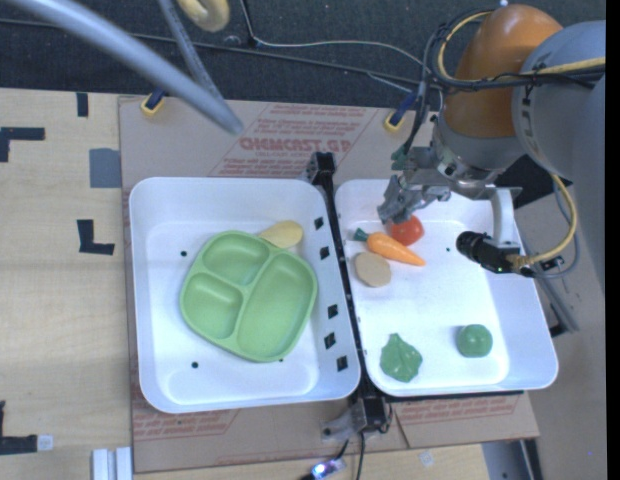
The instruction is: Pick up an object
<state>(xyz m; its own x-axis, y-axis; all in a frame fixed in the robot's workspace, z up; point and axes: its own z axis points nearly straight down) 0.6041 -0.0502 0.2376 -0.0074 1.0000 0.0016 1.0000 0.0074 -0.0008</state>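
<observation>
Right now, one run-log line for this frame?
arm: over right bin | gripper: above red tomato, grasp not confirmed | nearby: carrot, potato | left bin: green tray

A light wooden bench top (50, 298) carried a brown cardboard sheet with red printed lettering (290, 140), held at its far corners by two yellow-and-blue clamps (153, 101). Several small black and grey L-shaped and square markings (88, 236) were fixed to the wood at the left. Beyond the bench lay a dark grey carpeted floor (320, 8), crossed by thin black cables (290, 43). Lighting was even, with soft shadows.
</observation>
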